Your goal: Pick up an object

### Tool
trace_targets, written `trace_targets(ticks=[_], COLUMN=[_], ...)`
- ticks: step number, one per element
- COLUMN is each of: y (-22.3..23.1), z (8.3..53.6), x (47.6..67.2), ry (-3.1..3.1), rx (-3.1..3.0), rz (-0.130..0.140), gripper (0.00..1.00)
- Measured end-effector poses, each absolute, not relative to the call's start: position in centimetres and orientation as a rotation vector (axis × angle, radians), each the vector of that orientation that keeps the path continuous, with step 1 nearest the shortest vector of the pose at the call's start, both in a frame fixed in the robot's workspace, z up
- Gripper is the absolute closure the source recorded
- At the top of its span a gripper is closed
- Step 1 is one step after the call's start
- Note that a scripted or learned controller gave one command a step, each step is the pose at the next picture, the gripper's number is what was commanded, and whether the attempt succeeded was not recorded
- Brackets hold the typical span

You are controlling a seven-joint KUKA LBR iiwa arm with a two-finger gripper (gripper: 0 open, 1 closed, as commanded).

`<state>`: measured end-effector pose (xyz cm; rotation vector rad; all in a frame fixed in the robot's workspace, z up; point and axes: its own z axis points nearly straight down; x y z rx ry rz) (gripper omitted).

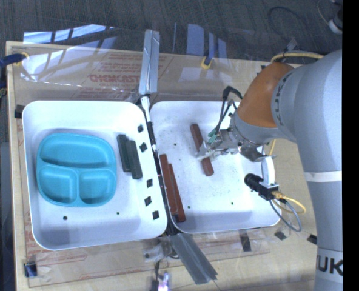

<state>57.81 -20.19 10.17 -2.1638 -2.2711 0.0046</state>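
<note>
Glossy white plastic bins (76,235), smooth blue plastic tray (76,168), matt brown sticks (201,147).

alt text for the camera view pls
The grey arm's end effector is low in the right bin, at a short brown stick. A longer brown stick lies along that bin's left wall; the left bin holds a blue divided tray.

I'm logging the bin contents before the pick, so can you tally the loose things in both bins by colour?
Brown sticks: 2, a short one by the gripper and a long one along the right bin's left wall.
Blue divided tray: 1, left bin.
Dark bar: 1, left bin.
Total: 4
</note>
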Motion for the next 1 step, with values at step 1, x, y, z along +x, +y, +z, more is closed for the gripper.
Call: trace_targets(ticks=[1], y=[-16.29], z=[22.7], x=[58.21], ry=[-2.097], rx=[-2.338], rz=[0.002], gripper=[1.0])
